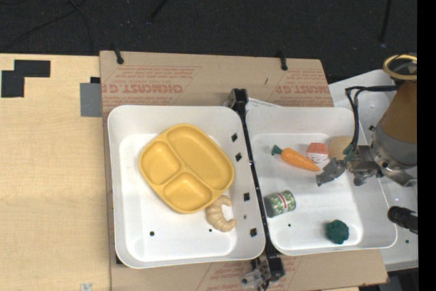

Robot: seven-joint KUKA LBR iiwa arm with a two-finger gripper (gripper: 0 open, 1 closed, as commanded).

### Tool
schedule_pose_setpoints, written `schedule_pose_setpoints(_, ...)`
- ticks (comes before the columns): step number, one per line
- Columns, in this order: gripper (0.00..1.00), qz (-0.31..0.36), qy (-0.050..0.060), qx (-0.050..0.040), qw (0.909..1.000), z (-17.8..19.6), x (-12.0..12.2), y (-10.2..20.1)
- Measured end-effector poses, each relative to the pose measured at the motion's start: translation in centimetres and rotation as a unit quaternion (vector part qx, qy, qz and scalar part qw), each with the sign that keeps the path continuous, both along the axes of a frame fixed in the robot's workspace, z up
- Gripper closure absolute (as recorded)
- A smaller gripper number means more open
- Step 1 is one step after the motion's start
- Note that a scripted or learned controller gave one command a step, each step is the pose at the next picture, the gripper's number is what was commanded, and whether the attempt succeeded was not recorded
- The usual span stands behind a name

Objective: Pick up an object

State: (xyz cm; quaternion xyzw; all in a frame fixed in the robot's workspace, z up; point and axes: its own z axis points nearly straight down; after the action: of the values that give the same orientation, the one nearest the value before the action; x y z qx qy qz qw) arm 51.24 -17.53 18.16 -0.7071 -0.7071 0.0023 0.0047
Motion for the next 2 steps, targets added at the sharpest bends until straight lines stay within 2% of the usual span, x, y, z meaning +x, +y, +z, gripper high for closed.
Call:
schedule_pose_setpoints(1, 0.00, 0.000, 0.001, 0.0003, 1.0000, -5.9, -1.1, -0.4)
schedule_pose_setpoints(2, 1.00, -0.001, 0.000, 0.0001, 1.0000, -4.7, -0.9, -0.5)
